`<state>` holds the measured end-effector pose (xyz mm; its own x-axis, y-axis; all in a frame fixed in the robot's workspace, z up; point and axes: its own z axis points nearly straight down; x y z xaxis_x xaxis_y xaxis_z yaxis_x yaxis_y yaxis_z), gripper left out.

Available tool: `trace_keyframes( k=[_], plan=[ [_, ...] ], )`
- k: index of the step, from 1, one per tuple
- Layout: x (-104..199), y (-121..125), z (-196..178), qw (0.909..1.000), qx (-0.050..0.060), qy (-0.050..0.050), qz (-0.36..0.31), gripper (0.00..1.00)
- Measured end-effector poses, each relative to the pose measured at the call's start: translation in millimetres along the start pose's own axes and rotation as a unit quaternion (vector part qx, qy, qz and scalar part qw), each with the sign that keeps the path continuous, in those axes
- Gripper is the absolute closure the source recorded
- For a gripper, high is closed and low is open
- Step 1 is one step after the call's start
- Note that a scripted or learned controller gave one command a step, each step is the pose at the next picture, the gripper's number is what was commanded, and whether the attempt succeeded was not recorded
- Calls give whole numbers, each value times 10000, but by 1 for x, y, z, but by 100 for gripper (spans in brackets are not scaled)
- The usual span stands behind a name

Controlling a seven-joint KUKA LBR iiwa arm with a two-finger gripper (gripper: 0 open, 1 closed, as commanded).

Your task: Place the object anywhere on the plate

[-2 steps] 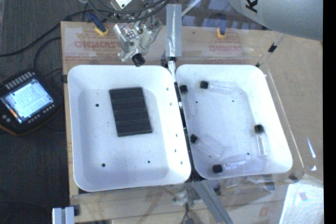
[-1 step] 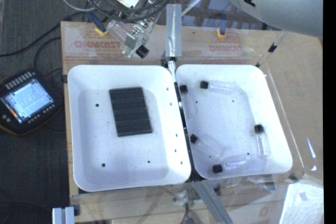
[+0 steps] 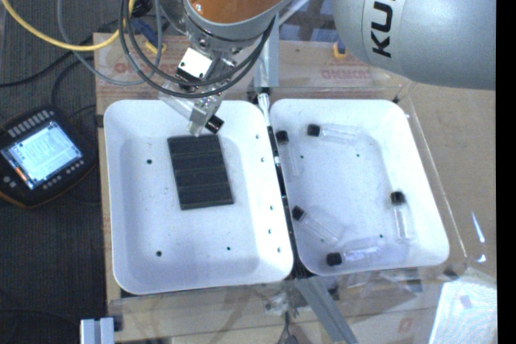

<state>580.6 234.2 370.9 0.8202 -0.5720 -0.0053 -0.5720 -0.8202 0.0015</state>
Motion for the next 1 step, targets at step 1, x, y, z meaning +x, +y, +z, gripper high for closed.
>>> trace_keyframes(
  k=[1],
  plan=[
    [20,-14,23,9857,8,-6,-1687,100]
  ],
)
